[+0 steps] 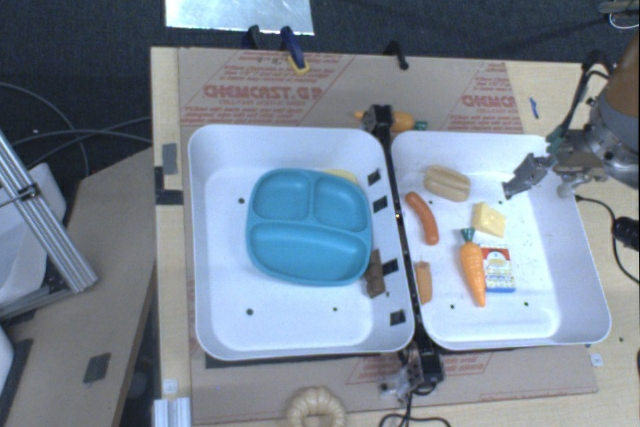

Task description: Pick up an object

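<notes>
The right bin [575, 315] holds a tan bread roll [447, 182], a red-orange sausage [422, 217], a yellow cheese wedge [489, 218], an orange carrot [473, 273], a small red and white carton [498, 269] and a small brown piece [423, 281]. My gripper [545, 177] hangs over the upper right part of this bin, to the right of the roll and up-right of the cheese. Nothing shows held in it.
The left bin [225, 315] carries a blue divided plate [308, 225], with a small brown item [375, 273] at its lower right edge and a yellow piece [343, 176] behind it. Black clips [380, 205] line the seam between the bins. A cable runs along the right edge.
</notes>
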Controlling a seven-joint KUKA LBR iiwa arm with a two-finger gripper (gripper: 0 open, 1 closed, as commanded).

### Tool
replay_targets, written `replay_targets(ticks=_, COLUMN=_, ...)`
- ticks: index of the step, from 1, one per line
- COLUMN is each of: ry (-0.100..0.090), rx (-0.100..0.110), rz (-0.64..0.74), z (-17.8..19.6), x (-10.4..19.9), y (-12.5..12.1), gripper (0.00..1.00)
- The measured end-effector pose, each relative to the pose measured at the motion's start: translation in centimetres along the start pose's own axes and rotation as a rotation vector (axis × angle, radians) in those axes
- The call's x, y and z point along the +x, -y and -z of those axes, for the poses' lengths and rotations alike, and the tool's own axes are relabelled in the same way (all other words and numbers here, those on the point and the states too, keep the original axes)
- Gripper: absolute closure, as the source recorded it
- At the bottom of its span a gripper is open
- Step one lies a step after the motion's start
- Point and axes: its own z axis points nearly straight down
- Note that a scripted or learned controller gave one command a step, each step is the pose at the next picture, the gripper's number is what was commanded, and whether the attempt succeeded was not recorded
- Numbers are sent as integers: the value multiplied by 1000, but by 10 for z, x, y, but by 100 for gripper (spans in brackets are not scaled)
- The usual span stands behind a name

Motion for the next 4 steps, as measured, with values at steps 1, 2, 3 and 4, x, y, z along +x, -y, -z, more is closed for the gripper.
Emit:
replay_targets(ticks=1, ry=2, rx=-12, rz=3, z=7, x=1, y=-2, gripper=0)
replay_targets(ticks=2, ry=2, rx=-11, rz=1, z=-53, x=-4, y=0, gripper=0)
replay_targets(ticks=3, ry=1, rx=-9, rz=1, z=-96, x=3, y=-4, gripper=0)
replay_targets(ticks=4, ry=2, rx=-10, rz=1, z=-149, x=-6, y=-11, gripper=0)
